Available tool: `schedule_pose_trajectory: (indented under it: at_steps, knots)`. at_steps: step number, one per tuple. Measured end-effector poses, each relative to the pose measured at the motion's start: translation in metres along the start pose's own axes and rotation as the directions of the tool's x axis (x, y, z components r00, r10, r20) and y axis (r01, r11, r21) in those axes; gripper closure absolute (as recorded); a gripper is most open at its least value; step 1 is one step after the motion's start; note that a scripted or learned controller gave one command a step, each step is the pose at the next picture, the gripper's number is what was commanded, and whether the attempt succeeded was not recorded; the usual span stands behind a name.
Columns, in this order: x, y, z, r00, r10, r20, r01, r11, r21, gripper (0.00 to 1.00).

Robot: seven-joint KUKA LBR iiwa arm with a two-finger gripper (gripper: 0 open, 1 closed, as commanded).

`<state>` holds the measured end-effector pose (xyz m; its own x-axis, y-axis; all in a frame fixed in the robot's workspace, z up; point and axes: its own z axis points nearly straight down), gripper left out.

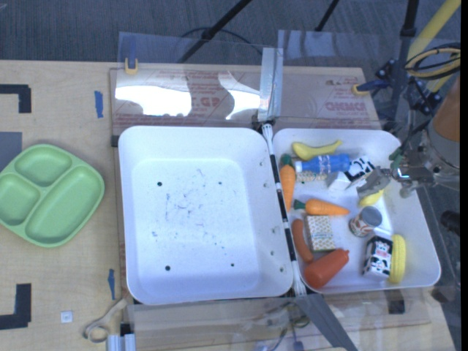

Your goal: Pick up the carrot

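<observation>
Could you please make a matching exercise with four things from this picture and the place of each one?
Things:
1. green divided plate
2. banana
3. red pepper
4. claw

Places:
A. near corner of the right bin, by the divider
B. on the bench, left of both bins
C. over the right bin, near its right wall
D. far end of the right bin

Pairs: 1-B, 2-D, 3-A, 4-C

Arm in from my right, low

My gripper (382,182) sits at the right side, wrist roughly level, fingers pointing left; their spread is too blurred to read.
</observation>
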<state>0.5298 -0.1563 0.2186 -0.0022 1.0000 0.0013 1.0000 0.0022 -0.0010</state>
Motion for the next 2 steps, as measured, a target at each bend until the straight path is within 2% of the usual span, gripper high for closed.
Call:
schedule_pose_trajectory:
  at_steps: [1, 2]
  knots:
    - [0.0431, 0.0173, 0.1191, 0.975, -0.222, 0.006, 0.222, 0.975, -0.012, 0.0]
    - [0.0438, 0.0182, 0.1091, 0.975, -0.22, 0.003, 0.22, 0.975, -0.016, 1.0]
